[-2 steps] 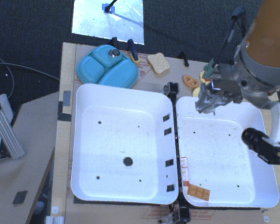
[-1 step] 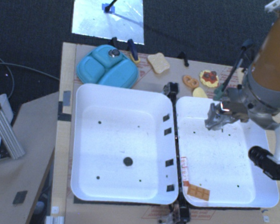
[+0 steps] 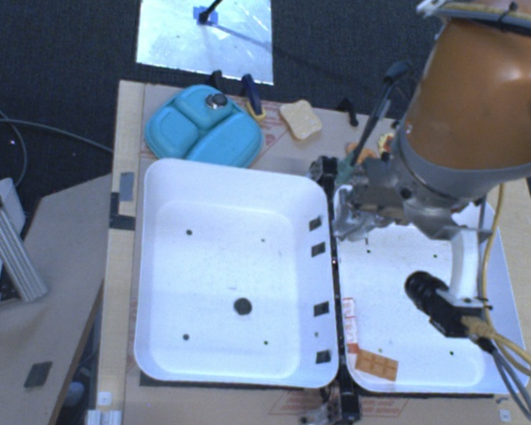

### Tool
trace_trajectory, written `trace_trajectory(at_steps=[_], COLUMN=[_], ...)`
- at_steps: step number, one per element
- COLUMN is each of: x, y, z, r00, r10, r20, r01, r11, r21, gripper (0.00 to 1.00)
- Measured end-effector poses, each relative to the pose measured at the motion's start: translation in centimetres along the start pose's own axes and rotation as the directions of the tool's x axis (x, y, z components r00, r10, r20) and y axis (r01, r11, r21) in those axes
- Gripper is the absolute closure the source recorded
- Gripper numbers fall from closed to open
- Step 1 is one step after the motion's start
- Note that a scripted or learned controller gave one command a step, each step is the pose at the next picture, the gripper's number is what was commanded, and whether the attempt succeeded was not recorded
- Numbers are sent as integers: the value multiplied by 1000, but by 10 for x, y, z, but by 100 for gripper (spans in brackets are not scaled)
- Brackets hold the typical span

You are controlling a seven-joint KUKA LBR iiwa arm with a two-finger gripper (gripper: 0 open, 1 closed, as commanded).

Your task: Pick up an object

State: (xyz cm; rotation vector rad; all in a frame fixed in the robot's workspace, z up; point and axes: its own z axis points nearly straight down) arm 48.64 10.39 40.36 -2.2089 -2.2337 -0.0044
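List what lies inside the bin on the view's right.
In the right bin, an orange waffle-like tile lies near the front edge, and a small red-and-white label sits by its left wall. The arm covers the bin's far part, so anything there is hidden.

Glossy white plastic bins; matt wooden bench.

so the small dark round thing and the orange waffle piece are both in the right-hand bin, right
Not quite: the camera view shows the small dark round thing in the left-hand bin. The orange waffle piece is in the right-hand bin.
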Motion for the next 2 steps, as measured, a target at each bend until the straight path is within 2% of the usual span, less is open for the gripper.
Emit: trace_trajectory(at_steps=[1,2], x=[-85,-49], y=[0,17], z=[-20,-8], r00=[1000,1000], r10=[18,5], r20=[4,1], r01=[-18,-5], r11=[1000,1000], r21=[-5,-1], gripper=[100,100])
